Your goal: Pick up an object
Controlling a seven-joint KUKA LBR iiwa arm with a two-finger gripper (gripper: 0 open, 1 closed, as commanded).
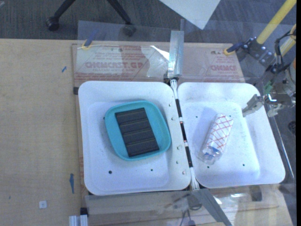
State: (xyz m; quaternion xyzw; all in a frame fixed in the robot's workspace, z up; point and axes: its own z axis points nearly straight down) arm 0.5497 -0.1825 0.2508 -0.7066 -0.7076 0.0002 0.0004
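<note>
pale wooden bench on grey floor, carrying two shallow white bins side by side.

item 1: small clear plastic bottle with a red-and-white lattice label, lying on its side near the middle of the right white bin, cap end toward the bin's near edge. likely light, thin-walled and springy, smooth and apt to roll; best taken across the labelled middle, square to its long axis.

item 2: teal rounded-square plastic tray holding a dark ribbed slab, centred in the left white bin.

item 3: gripper, above the right bin's far right corner, well apart from the bottle, holding nothing; whether open or closed cannot be told. arm enters over the bench's right edge.
</note>
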